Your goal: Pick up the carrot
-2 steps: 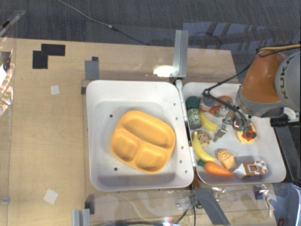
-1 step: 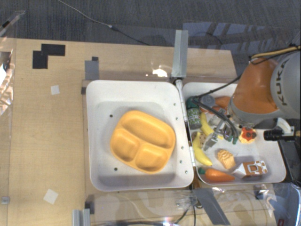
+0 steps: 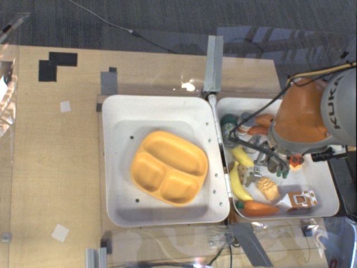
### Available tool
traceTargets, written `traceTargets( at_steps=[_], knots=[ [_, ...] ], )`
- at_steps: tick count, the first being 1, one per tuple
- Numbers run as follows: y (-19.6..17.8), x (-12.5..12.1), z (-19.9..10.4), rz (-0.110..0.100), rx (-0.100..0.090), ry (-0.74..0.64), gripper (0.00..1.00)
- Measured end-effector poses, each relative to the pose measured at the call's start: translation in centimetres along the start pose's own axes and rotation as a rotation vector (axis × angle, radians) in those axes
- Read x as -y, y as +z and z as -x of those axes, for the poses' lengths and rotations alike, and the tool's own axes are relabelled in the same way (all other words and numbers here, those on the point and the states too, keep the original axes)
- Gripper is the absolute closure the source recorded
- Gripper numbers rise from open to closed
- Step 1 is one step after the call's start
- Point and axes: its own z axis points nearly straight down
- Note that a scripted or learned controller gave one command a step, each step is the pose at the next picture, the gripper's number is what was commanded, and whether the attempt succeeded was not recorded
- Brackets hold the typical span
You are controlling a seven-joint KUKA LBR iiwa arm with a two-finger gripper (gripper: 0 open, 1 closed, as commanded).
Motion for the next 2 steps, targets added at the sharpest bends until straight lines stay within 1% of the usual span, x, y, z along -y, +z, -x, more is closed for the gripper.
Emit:
traceTargets(
  at_steps=[1,2],
  knots=[
    [-1.6,4.5,2.7,-0.001,-0.007,0.393,0.00],
    [-1.6,1.1,-3.3,-0.003,-0.011,0.445,0.00]
  ],
)
